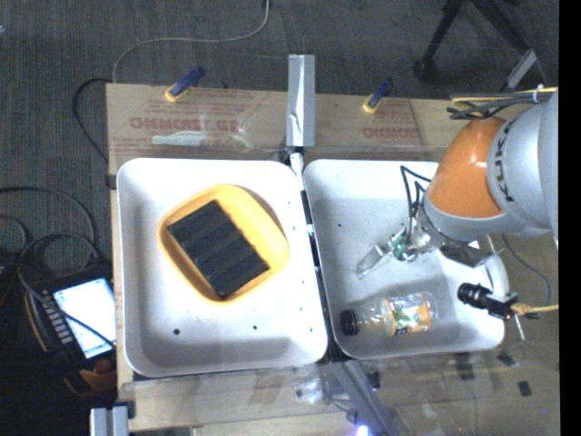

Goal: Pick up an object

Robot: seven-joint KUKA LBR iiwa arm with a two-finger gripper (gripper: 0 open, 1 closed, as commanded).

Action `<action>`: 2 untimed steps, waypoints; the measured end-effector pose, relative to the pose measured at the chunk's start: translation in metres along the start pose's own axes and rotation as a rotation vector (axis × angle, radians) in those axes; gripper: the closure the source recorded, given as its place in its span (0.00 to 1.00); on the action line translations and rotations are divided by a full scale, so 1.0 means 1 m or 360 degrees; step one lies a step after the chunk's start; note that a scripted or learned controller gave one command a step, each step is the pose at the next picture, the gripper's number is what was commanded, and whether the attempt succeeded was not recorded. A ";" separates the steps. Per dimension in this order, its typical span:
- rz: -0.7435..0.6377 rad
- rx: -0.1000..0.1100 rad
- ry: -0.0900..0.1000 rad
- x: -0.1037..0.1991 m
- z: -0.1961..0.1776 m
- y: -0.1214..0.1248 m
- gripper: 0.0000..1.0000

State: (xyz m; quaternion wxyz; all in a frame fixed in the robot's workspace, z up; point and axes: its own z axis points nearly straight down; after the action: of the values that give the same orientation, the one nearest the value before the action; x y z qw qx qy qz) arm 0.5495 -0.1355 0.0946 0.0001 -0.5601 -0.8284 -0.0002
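- Tool point(397, 248) hangs low over the middle of the right bin point(354, 193), under the grey arm point(508, 175) and its orange band; from this slanted look I cannot tell how it is set or whether anything is in it.
- Nearest the camera in that bin lies a clear plastic bottle point(392, 316), on its side along the front wall, dark cap pointing toward the divider, an orange-and-green label round its middle. It sits just in front of the tool, apart from it, and looks like the likeliest thing to pick.
- For a good grasp, I judge the tool should come down across the bottle's narrow width near the label, not along its length, and settle low before closing, since a smooth round bottle will likely roll or squirt out of a shallow pinch. The front wall leaves little room on that side.
- Left bin point(145, 334) holds a yellow dish point(263, 216) with a dark ribbed block point(218, 248) resting in it, well apart from the tool.
- Beyond both bins, the counter point(182, 121) carries two blue-handled clamps point(185, 84) at its far edge.
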 end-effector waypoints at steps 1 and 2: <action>-0.0486 -0.0002 -0.0004 0.054 -0.090 0.021 0.00; -0.0078 0.0004 -0.0002 0.008 -0.071 -0.061 0.00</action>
State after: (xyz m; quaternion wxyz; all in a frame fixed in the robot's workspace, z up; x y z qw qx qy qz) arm 0.4896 -0.1507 0.1655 0.0003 -0.5397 -0.8418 0.0012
